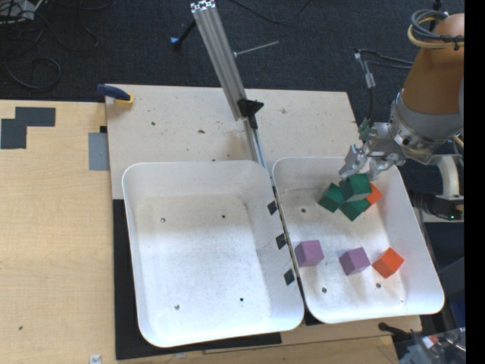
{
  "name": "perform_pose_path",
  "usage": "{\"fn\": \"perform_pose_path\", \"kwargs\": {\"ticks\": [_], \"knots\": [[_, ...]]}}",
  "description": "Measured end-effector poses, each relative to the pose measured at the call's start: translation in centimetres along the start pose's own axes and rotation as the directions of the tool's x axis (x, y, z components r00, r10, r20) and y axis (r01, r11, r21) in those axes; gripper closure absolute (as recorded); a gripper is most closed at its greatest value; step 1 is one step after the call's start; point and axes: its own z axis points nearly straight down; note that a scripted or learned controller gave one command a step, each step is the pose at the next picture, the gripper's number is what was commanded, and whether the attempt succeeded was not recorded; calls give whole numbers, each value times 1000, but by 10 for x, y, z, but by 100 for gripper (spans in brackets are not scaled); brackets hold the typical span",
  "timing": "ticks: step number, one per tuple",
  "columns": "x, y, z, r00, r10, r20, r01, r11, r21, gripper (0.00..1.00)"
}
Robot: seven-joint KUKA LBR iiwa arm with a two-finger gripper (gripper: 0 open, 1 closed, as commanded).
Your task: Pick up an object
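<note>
Nearest the camera, along the lower edge of the right bin, lie three loose blocks: a purple cube near the divider, a second purple cube to its right, and an orange cube just beyond that one. The left bin sits beside the right bin, their inner walls touching, with small black clips along the shared edge.

Farther back in the right bin is a tight cluster of green blocks, tilted and leaning against one another, with a small orange block touching the cluster on its right side. The gripper hangs directly above and just behind this cluster, at the bin's far right corner, its metal fingers pointing down toward the uppermost green block. At this angle the fingertips merge with the top of the cluster, so whether they are spread or closed, and whether they touch or clasp a block, cannot be told.

The arm, with its orange band, enters from the right. A slanted aluminium rail crosses the bench behind the bins.
</note>
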Motion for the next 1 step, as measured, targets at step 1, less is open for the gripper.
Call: {"fn": "perform_pose_path", "kwargs": {"ticks": [1], "knots": [[52, 4, 17, 1000, 0, 0, 0, 1000, 0, 100]]}}
